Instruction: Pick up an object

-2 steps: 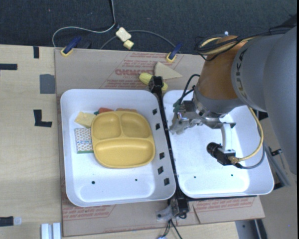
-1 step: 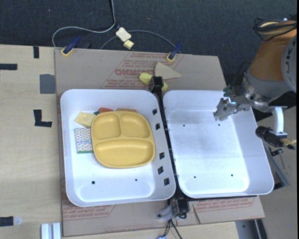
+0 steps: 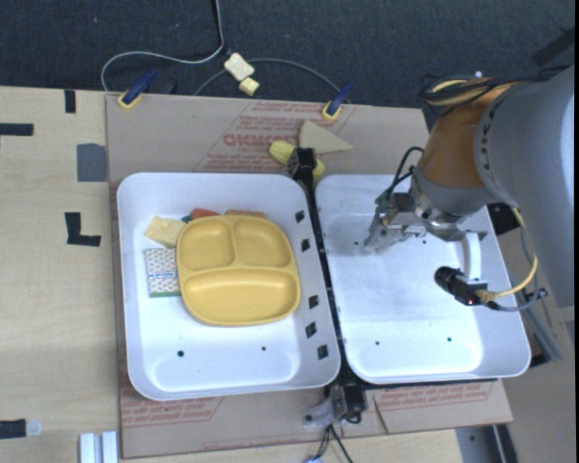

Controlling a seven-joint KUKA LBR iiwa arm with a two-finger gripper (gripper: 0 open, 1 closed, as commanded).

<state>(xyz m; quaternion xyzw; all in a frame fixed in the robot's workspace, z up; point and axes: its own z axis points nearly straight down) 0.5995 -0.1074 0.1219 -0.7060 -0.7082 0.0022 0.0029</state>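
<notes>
A yellow three-compartment plate (image 3: pixel 239 268) lies in the left bin (image 3: pixel 140 345). A pale yellow wedge (image 3: pixel 161 229) and a small patterned packet (image 3: pixel 160 271) stick out from under its left edge, and a red-and-green bit (image 3: pixel 204 214) shows at its top edge. My gripper (image 3: pixel 378 236) hangs low over the upper left part of the right bin (image 3: pixel 415 355), on the far side of the divider from the plate. Nothing shows between its fingers.
A black divider strip (image 3: pixel 317 278) with clips runs between the two bins. Beyond the bins' top edge lie a yellow object (image 3: pixel 284 149), a tan wedge (image 3: pixel 323 139), blue-yellow clamps (image 3: pixel 135 90) and a cable with a white connector (image 3: pixel 237 67). The arm's body fills the upper right.
</notes>
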